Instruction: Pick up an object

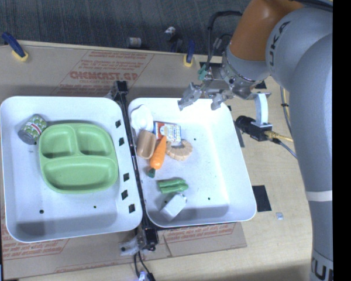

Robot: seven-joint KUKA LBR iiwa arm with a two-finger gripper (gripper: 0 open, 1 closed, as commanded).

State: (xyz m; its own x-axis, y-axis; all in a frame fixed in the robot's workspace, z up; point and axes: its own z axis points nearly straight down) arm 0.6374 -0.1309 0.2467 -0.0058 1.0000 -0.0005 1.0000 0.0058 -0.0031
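Camera view. The right bin (237, 174) holds a loose cluster of small items in its left half. A carrot (158, 151), orange with a green tip at its near end, lies roughly upright in the frame. It touches a tan bread roll (144, 143) on its left. A ring-shaped pastry (181, 150) lies just right of the carrot. A small carton (168, 132) with red and blue print lies just beyond the carrot. A white cup (141, 118) sits at the far left corner of this bin. A green pod (172, 185) lies nearer, and a white block (174, 205) lies nearer still, close to the near wall.

The left bin (11, 209) holds a green divided tray (78, 156). A small can (31, 128) lies at the tray's far left corner.

The gripper (204, 98) hangs over the far rim of the right bin, beyond the cluster. Its two fingers (188, 99) stand apart, spread left and right. Nothing lies between them and they touch no item. The carton and cup are the nearest items to it.
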